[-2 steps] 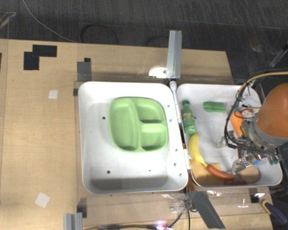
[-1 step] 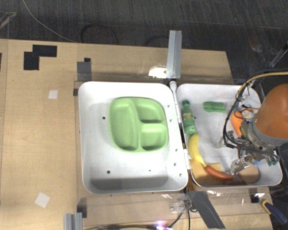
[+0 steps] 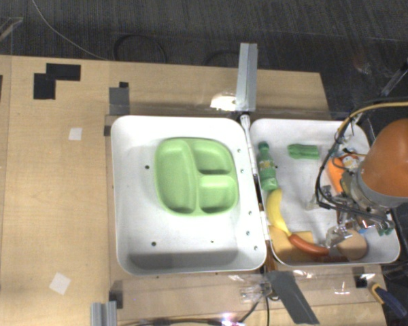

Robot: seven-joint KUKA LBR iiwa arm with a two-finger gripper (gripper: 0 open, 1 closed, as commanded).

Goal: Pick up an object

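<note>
Although the wrist and cabling hide much of the gripper (image 3: 341, 235), it hangs low over the right bin (image 3: 306, 131), near that bin's 5 o'clock corner. The nearest candidate, a red sausage (image 3: 306, 243), lies just beside it at 9 o'clock, long axis running roughly 10 to 4 o'clock. Whether the gripper is spread or closed cannot be told, and nothing is visibly held. A banana (image 3: 276, 211) lies farther off toward 10 o'clock.
</note>
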